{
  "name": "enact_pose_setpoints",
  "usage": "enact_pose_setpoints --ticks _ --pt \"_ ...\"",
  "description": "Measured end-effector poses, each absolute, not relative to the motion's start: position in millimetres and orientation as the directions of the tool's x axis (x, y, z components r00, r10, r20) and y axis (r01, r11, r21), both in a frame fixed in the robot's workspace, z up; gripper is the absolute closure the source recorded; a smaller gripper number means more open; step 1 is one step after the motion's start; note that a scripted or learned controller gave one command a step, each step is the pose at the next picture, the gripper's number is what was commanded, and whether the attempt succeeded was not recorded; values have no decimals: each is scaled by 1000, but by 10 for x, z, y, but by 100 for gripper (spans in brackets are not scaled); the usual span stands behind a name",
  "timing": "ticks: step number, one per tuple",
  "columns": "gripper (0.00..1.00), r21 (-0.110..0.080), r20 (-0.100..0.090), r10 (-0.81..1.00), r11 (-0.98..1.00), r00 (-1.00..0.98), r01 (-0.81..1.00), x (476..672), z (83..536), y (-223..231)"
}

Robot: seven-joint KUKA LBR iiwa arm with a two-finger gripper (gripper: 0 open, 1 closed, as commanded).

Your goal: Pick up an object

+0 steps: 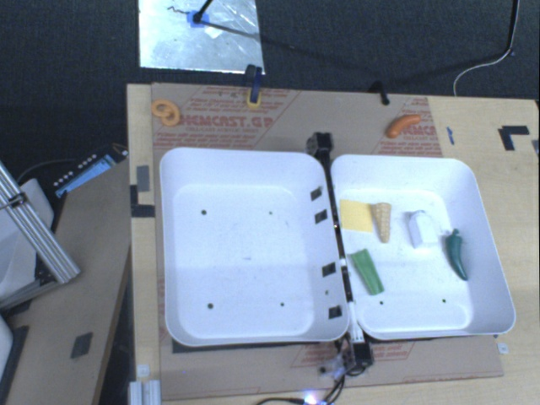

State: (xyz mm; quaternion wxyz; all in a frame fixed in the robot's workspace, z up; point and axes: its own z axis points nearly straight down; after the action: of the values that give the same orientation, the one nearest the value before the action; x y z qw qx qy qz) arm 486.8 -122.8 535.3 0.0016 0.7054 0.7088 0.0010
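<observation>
Left bin [245, 319]: nearest me on the left, its floor bare white.
Right bin [422, 323]: touching the left one along the middle seam; everything worth taking lies in it.
Green block [367, 271]: nearest of the pieces, close to the seam, lying flat with its long axis running from near to far on a slight slant.
Dark green pepper [456, 254]: near the bin's right wall, long axis also near to far, stem end away from me.
White piece [416, 229]: just left of the pepper and apart from it; small, and too blurred to name.
Cone [383, 221]: tan, wide end far, touching the right edge of the yellow slab [355, 216].
Gripper: how its fingers stand I cannot tell.
What the move turns on: the arm comes in from the right, so I judge the pepper the nearest piece to reach. Its long axis lies across that approach, so the fingers would want to close over its narrow width.
Risk: the pepper lies close to the wall, which leaves little room for the outer finger.
Orange sausage shape [403, 126]: beyond the bins, on the brown board.
Foil sheet [201, 24]: farthest, on the dark floor.
</observation>
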Motion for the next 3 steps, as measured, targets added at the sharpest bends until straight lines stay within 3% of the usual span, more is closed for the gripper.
enact_pose_setpoints --ticks 1,3 --pt "100 4 -4 1000 -5 5 1000 4902 5351 -1992" --pt "100 3 -1 1000 5 -5 1000 4868 5353 -1694"
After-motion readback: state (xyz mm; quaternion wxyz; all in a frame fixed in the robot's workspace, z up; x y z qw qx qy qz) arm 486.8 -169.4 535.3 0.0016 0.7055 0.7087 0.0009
